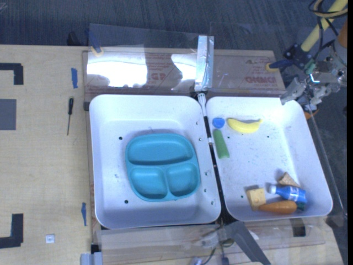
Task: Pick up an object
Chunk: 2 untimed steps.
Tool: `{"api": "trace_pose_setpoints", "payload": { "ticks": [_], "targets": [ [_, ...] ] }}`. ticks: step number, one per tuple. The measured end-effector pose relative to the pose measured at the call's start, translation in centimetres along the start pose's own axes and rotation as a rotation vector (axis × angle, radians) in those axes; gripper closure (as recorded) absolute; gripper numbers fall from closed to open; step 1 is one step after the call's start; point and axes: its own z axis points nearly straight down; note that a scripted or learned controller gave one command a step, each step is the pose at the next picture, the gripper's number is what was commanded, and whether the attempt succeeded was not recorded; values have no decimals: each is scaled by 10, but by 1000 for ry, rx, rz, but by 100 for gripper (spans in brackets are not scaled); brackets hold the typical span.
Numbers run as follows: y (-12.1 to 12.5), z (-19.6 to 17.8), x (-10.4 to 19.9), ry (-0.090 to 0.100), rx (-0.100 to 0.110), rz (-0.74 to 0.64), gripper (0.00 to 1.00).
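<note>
Gripper (315, 87) above the right bin's (309, 148) far right corner.
Banana (244, 125) lies well left of it, beside the green stick (221, 144); its grip state cannot be told.

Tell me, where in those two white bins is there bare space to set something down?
The right bin has bare floor in its middle, between the banana and green stick at the top left and the crowded bottom corner with the carrot and blue bottle. In the left bin, the blue tray leaves a margin.
</note>
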Motion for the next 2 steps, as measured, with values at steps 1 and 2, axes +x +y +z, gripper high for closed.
{"api": "trace_pose_setpoints", "payload": {
  "ticks": [1,2],
  "targets": [
    [28,98,51,4,8,-120,0],
    [29,169,68,-1,4,-326,0]
  ]
}}
